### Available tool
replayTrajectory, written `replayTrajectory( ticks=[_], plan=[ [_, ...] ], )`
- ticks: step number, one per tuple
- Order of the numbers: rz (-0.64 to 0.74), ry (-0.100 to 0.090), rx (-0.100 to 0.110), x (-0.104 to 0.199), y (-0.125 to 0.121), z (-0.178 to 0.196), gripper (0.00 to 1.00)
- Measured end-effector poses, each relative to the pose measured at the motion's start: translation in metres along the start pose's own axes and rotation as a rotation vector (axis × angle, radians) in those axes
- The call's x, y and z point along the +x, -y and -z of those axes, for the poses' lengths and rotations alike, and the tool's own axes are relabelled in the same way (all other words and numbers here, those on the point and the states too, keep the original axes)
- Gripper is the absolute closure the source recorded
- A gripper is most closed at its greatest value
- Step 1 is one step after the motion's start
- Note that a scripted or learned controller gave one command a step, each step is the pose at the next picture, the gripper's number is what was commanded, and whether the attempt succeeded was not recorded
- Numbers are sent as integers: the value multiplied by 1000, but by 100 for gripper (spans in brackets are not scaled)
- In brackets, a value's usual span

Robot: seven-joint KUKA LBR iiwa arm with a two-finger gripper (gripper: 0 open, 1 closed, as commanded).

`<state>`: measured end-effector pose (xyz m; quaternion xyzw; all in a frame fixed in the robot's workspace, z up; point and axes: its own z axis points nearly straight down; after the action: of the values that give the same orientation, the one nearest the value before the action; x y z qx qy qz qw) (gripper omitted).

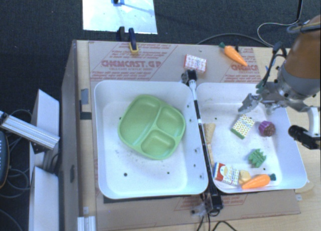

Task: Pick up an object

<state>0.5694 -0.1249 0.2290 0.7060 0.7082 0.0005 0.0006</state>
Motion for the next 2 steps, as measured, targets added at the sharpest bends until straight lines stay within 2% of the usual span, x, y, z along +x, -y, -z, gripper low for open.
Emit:
replayTrajectory(
  ticks=[1,2],
  plan=[
    [-3,0,3,-67,32,-132,0],
    [1,1,-2,-81,-36,-144,0]
  ],
)
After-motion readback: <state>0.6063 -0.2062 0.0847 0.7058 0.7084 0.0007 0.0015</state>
